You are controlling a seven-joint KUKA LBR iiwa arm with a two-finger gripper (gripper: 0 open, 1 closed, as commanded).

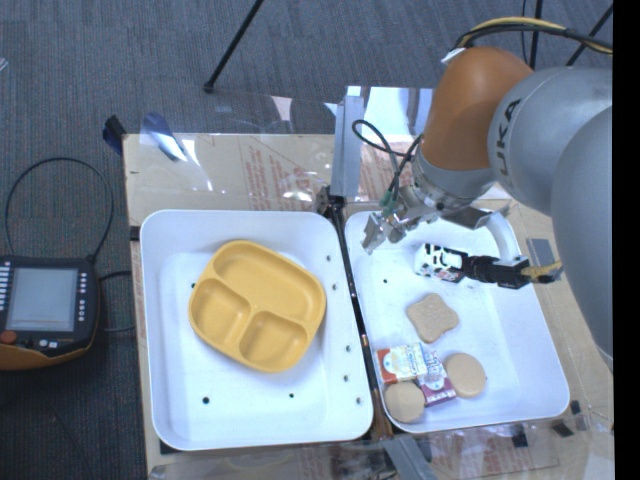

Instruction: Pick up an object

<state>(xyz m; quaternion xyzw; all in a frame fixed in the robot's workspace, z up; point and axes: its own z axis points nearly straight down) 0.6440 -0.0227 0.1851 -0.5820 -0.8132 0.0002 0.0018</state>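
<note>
Right now the claw (385, 226) hangs open, gripping nothing, over the right bin's (520, 368) far-left corner; nearest obj, a black-and-white toy (440, 261) (long axis roughly left-right), lies just right and nearer the camera.

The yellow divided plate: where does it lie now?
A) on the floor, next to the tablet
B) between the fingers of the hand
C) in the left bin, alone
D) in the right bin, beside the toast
C: the yellow divided plate rests flat on the floor of the left bin, with no other item in that bin.
</note>
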